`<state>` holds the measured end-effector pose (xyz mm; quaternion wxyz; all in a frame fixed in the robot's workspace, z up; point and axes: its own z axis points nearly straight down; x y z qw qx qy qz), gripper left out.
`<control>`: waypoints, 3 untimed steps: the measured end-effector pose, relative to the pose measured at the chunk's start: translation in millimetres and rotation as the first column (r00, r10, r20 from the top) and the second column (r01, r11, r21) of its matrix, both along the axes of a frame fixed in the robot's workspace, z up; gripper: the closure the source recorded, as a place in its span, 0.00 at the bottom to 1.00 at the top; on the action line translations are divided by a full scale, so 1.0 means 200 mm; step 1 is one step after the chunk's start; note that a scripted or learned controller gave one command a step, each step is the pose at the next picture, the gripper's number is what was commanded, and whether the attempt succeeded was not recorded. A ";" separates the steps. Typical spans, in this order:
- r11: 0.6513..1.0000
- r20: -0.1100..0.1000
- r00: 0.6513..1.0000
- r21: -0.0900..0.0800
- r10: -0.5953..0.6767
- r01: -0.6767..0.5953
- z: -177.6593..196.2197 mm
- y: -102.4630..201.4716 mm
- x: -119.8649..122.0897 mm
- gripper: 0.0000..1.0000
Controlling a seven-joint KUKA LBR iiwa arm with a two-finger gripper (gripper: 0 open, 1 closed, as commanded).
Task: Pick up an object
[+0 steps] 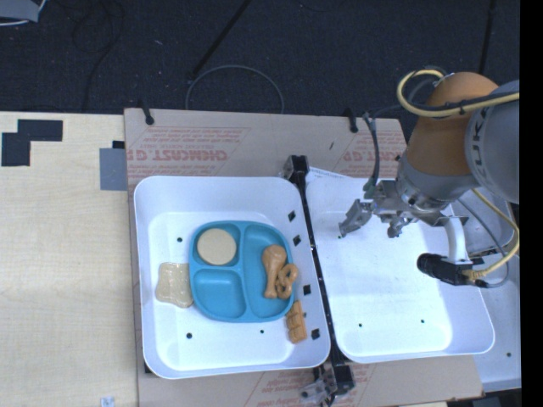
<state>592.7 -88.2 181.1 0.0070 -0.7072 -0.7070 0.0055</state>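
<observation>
Two shallow white bins sit side by side on the worktop (68, 253), seen from above at a slant. In the left bin (161, 206) lies a blue divided tray (227, 299) with a round tan disc (216, 246) in its upper left section and a knobbly brown piece (277, 271) in its right section; a pale tan slab (175, 284) touches the tray's left edge, and a small orange-brown piece (295, 321) lies just off its lower right corner. Over the right bin (399, 329) hangs the tool (373, 220), its two fingers spread apart with nothing between them
</observation>
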 end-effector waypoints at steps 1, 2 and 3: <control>1.000 0.014 1.000 -0.001 0.002 -0.002 0.04 0.00 0.02 0.00; 1.000 0.009 1.000 -0.001 0.001 -0.001 -0.28 0.01 0.01 0.00; 1.000 0.013 1.000 -0.002 -0.001 0.001 -0.48 0.02 0.01 0.00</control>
